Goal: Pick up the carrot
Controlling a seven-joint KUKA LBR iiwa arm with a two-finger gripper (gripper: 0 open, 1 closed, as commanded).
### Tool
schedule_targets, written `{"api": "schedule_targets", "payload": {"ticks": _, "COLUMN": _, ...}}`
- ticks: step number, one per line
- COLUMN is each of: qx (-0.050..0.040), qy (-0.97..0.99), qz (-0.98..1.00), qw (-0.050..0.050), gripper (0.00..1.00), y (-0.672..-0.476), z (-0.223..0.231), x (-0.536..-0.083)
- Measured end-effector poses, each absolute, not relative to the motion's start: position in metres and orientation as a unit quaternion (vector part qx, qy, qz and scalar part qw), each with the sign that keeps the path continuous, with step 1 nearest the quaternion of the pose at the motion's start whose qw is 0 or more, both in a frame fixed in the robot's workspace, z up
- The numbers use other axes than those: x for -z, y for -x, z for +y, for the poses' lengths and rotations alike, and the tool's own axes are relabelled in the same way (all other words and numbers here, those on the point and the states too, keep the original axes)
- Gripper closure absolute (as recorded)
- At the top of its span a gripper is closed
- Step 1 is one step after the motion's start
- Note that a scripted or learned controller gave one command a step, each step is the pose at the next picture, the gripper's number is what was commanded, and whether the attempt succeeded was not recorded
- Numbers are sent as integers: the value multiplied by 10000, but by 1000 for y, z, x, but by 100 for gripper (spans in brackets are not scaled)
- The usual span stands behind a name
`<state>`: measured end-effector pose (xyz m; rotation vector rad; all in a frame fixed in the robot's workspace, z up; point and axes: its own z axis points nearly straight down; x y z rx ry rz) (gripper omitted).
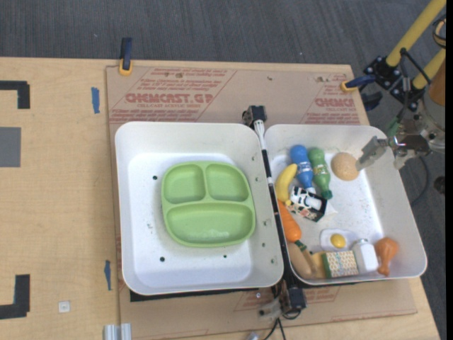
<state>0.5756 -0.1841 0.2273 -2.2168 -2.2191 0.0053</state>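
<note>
The carrot (289, 222) is a short orange piece with a green stem end. It lies in the right bin (396, 190) close to the left wall, below a banana (285, 181) and beside a black-and-white cow toy (308, 202). My gripper (383, 154) hovers over the right bin's upper right corner, just right of a beige egg-shaped ball (345, 166). It is far from the carrot. Its two fingers stand apart and open, and nothing is between them.
A green divided plate (209, 204) sits in the left bin (134, 190). The right bin also holds a blue bottle (302, 163), a green bottle (320, 170), a fried egg (335, 241), a bread stick (304, 262), a carton (347, 262) and a drumstick (386, 252).
</note>
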Motion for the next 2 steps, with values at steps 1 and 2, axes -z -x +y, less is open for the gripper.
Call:
{"api": "schedule_targets", "payload": {"ticks": 1, "qx": 5, "qy": 6592, "qz": -7519, "qw": -30, "gripper": 0, "y": -526, "z": -162, "x": -131}}
{"api": "schedule_targets", "payload": {"ticks": 2, "qx": 16, "qy": 6081, "qz": -7939, "qw": -73, "gripper": 0, "y": -484, "z": -128, "x": -91}}
